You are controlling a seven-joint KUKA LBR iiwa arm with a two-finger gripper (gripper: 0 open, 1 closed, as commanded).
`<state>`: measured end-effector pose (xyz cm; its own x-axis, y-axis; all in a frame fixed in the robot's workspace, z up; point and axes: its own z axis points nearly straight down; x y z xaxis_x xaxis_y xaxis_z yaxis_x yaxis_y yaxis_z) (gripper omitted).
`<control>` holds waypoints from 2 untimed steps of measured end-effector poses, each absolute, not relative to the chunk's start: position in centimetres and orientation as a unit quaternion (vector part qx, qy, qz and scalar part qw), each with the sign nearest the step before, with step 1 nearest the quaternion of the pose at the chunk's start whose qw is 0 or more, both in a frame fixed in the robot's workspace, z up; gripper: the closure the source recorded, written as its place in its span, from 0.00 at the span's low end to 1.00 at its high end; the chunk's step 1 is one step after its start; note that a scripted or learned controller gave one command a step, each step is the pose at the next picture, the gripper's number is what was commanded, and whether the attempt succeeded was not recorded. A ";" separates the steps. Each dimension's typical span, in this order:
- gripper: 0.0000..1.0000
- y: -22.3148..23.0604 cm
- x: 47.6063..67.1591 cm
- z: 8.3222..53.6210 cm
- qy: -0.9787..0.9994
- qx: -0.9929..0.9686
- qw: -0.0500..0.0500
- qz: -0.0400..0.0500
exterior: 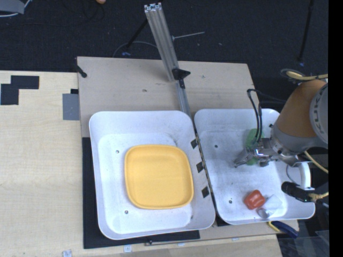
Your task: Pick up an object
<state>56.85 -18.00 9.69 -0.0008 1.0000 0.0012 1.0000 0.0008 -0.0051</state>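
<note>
The left bin held a yellow plate, while in the right bin a red object lay near the hand, whose grip could not be made out, touching a green object.

My 2 bins, the left bin and the right bin, look like thin white plastic, faintly speckled and scuffed, with a dull sheen. The yellow plate in the left one reads as smooth, satiny plastic. The red object looks glossy. My gripper shows bare grey metal, my arm's orange band a smooth semi-gloss shell. The bench is matt, pale board; the slanted rail is ribbed, brushed aluminium.
</note>
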 end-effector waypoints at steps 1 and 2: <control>1.00 -18.1 57.0 11.0 -0.707 -0.708 0.000 0.000; 1.00 -18.2 57.7 15.4 -0.707 -0.707 -0.002 -0.001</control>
<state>57.71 -18.19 15.41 0.0001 1.0000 -0.0009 1.0000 -0.0001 0.0035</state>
